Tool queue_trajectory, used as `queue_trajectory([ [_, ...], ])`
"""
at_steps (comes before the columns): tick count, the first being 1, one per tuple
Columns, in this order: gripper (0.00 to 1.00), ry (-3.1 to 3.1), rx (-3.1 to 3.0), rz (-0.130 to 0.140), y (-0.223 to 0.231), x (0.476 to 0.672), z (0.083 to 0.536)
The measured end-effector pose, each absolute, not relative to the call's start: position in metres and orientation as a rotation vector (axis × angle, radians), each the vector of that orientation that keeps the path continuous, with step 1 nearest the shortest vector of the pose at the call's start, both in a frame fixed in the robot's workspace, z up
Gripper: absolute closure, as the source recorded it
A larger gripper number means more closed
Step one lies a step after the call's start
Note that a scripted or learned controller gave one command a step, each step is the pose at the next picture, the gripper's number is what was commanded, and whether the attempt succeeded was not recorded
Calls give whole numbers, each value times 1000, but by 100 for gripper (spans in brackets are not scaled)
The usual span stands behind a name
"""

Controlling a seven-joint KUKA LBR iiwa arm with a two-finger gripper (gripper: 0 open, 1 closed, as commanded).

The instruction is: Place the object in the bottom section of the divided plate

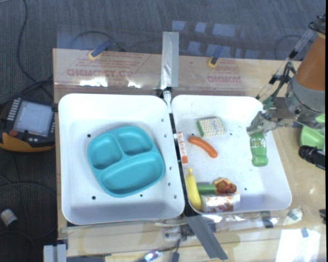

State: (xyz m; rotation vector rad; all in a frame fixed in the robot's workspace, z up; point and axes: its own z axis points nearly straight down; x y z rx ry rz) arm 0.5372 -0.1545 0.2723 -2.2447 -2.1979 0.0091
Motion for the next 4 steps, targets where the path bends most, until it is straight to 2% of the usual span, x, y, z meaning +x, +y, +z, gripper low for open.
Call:
queue_trajectory([
  [1, 100, -2205, -2233, 6, -102, 551, 209],
  [2, 100, -2229, -2209, 6, -23, 548, 222],
  [3, 100, -2227, -2206, 10, -23, 548, 230],
  [4, 100, -2401, -2021, 7, 43, 544, 214],
])
